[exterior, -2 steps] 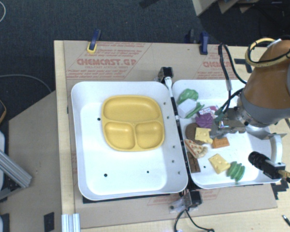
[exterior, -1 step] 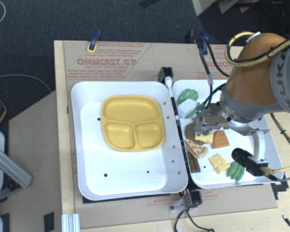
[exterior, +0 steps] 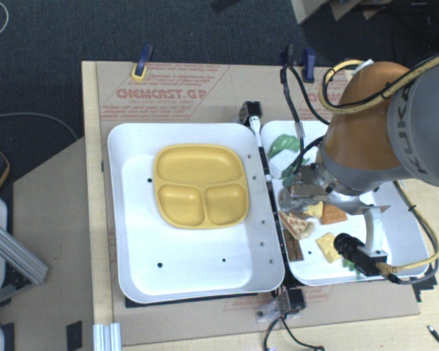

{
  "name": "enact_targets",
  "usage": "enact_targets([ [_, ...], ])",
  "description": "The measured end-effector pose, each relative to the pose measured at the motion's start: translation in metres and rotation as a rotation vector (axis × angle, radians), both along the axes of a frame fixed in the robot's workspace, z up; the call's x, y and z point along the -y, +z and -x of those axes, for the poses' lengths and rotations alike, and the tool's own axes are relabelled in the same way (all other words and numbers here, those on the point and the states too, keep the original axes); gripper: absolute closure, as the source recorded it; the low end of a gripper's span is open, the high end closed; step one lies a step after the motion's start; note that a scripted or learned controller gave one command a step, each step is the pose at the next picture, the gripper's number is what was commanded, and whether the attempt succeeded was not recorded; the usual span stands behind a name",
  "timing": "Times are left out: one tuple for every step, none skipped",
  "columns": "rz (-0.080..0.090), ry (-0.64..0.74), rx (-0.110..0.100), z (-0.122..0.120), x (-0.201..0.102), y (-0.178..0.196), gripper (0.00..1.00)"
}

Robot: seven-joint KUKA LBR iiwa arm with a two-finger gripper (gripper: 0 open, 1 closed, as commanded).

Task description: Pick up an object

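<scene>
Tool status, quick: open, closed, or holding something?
Tool: cannot be told; it is down low in the right bin.

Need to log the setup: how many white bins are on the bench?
2. The left bin holds a yellow divided plate; the right bin, beside it, lies partly under the arm. None seems hidden.

Left bin (exterior: 132,218) holds one yellow plate (exterior: 201,185), three compartments, lying flat and face up near the middle. Over in the right bin (exterior: 402,232), a cluster by the left wall: a green leafy piece (exterior: 283,146) at the far end, an orange wedge (exterior: 334,214) mid-bin, a tan streaked piece (exterior: 298,227) just beside it, possibly bread, a small yellow block (exterior: 325,246) nearer the front, and a dark brown strip (exterior: 293,248) along the wall.
</scene>
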State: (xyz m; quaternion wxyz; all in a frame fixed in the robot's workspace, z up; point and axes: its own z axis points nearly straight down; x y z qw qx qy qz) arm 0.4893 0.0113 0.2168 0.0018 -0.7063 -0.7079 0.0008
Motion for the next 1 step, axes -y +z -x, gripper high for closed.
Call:
enact_targets([
  [0.000,-0.002,0.001,0.0009,0.0012,0.0012,1.00],
])
